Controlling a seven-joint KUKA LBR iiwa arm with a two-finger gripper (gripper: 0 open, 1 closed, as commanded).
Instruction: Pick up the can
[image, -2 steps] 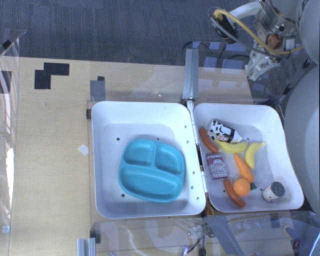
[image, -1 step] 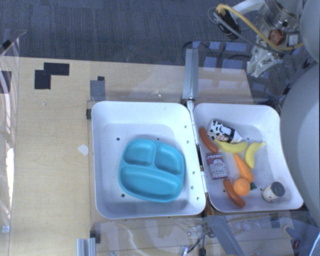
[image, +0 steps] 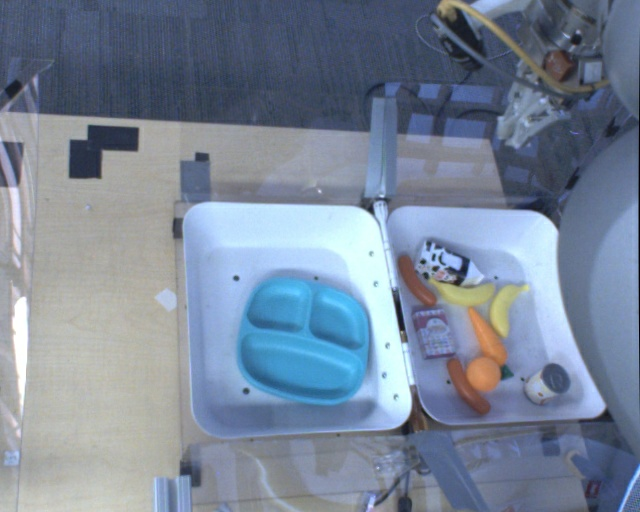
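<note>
The can (image: 547, 383) is small and cream-coloured with a dark round end. It lies on its side in the near right corner of the right bin (image: 540, 232). My gripper (image: 530, 112) hangs high above the bench beyond the far edge of the right bin, well away from the can. The grey arm (image: 605, 260) runs down the right side of the view and covers the bin's right rim.
The right bin also holds a cow-patterned carton (image: 445, 263), bananas (image: 487, 298), a carrot (image: 488, 336), an orange (image: 483, 374), two sausages (image: 416, 280) and a small purple packet (image: 433, 332). A blue divided plate (image: 303, 338) lies in the left bin (image: 210, 300).
</note>
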